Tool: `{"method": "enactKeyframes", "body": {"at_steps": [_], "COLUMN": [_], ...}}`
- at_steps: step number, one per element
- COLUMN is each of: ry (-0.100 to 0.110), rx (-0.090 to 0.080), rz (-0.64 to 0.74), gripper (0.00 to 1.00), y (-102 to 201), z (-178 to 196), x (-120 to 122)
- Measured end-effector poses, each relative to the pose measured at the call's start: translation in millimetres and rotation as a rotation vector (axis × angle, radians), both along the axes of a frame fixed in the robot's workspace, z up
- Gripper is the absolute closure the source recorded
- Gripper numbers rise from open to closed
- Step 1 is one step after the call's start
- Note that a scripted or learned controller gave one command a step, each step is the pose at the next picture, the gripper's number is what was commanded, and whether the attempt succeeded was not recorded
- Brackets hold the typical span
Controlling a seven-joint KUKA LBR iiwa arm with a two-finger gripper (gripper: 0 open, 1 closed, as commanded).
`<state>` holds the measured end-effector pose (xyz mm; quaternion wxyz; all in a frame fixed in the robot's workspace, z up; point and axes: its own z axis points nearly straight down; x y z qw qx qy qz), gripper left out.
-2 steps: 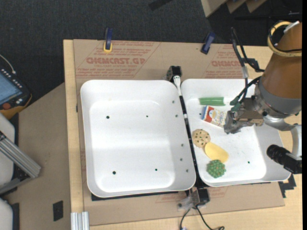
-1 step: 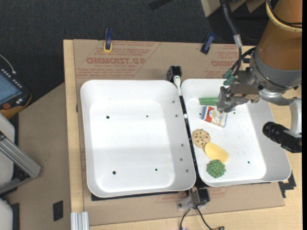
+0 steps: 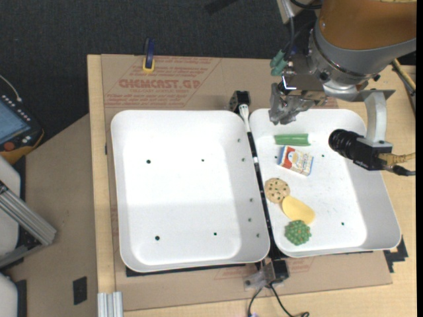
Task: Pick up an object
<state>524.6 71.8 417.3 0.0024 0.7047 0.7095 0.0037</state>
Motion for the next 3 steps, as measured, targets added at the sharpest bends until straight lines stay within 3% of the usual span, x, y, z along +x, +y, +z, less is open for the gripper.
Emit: {"method": "enactKeyframes", "body": {"at_steps": [1,2,3], "ry": [0.003,0.006,0.005], "rx": [-0.002,0.0,-0.001], "rz": [-0.006,-0.003,-0.006], "gripper": [1.0,1.0,1.0], "y": [-4,32,35], "z": [8,23,27], "x": [-1,-38,-45]}}
